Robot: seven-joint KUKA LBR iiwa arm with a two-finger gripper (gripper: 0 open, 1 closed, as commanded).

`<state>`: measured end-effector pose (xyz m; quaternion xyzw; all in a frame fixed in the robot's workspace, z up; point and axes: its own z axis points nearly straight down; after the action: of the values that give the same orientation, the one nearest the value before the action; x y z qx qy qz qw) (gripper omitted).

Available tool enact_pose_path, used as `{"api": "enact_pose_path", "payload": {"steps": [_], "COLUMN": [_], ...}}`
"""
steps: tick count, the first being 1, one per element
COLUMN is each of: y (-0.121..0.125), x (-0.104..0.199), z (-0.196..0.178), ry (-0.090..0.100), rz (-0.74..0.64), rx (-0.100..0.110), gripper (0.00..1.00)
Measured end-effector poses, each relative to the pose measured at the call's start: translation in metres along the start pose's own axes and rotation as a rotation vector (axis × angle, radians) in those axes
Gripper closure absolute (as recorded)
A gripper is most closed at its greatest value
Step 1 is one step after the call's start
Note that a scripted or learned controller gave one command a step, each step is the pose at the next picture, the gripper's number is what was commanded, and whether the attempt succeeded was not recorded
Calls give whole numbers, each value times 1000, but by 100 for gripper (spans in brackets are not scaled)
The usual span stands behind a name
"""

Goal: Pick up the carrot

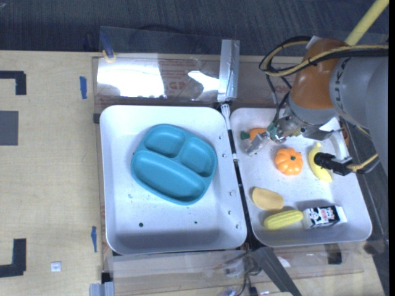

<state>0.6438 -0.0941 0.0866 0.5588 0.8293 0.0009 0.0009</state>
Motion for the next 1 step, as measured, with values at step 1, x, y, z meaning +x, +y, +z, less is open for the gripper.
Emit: {"api": "enact_pose_path", "payload": {"steps": [1], "y": [9], "x": [-20], "z": [3], "ry": [31], "rz": [-67], "rx": [35], "gripper": [0]}}
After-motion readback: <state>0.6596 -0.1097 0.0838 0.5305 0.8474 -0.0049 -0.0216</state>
